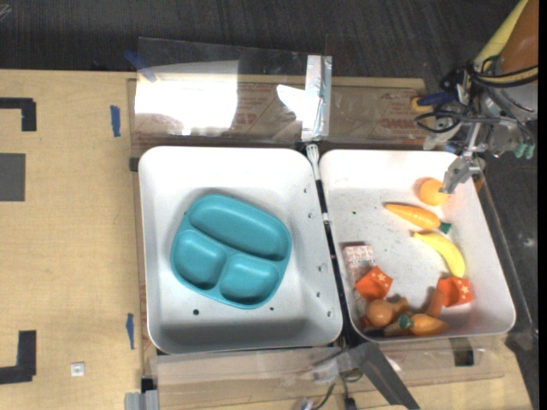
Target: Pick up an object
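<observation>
Hovering at the right bin's (500, 267) far corner, the hand (459, 175) sits right by the orange ball (430, 190); can't tell from this angle whether it's open or closed, or whether it has the ball at all. Risks: the ball is round and smooth, so an off-centre pinch likely squirts it sideways toward the bin wall; the carrot (412, 216) lies just beside it and could get nudged or caught too. Ball looks small, plain orange, slightly glossy, resting on the bin floor near the far wall. Teal tray (229, 250) in the left bin (158, 314) is irrelevant here.
</observation>
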`<state>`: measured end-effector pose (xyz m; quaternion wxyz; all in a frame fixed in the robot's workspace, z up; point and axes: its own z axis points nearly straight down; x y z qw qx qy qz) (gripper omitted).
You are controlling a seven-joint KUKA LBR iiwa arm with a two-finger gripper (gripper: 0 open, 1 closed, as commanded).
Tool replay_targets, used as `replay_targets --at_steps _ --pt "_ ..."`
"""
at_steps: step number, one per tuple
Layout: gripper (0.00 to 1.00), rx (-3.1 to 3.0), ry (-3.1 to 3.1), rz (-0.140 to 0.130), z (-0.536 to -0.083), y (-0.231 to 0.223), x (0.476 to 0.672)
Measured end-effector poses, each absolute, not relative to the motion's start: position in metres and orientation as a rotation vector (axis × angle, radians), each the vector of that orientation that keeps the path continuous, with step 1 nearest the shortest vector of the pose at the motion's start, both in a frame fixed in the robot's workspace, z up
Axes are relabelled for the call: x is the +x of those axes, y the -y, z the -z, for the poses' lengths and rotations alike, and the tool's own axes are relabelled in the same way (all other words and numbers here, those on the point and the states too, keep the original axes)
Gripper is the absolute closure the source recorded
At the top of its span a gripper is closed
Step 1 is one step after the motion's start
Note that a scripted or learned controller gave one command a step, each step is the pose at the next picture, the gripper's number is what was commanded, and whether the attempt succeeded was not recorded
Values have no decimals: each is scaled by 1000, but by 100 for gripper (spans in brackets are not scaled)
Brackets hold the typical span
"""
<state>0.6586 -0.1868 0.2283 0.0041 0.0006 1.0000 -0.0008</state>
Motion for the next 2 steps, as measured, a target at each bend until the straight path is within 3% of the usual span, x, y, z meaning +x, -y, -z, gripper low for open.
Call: replay_targets --at_steps 1,2 --pt "0 -22 -3126 6 -101 195 632" --pt "0 -48 -3131 5 -89 213 576"
